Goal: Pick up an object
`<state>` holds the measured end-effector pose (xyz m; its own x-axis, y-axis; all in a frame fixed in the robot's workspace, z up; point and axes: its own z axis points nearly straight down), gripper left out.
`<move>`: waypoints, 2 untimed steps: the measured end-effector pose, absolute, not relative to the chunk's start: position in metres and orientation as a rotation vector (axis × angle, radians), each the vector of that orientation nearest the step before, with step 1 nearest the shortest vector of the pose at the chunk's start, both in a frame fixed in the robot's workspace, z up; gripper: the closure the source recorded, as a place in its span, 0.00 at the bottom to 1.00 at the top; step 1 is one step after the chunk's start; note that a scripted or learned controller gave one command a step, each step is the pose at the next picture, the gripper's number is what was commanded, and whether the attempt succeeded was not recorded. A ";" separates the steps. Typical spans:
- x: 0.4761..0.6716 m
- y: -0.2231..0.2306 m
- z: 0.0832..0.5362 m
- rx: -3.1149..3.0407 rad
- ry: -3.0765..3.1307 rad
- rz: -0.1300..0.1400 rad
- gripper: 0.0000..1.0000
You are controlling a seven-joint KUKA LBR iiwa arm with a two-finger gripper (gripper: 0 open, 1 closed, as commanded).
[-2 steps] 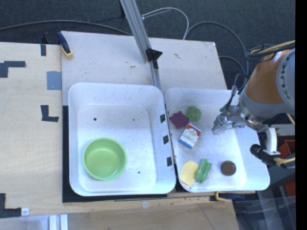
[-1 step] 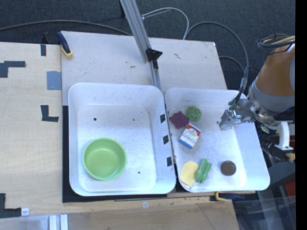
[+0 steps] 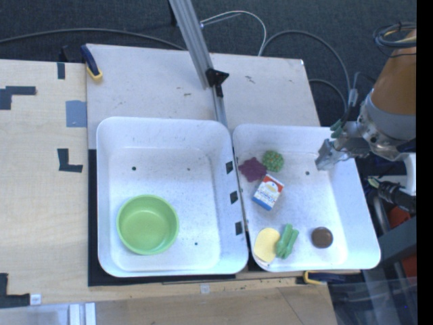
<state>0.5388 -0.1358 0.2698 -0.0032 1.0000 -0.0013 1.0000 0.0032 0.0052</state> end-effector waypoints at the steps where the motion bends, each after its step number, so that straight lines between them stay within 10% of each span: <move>1: 0.542 -0.086 0.253 2.216 2.230 -0.002 1.00; 2: 0.532 -0.040 0.249 2.218 2.230 -0.002 1.00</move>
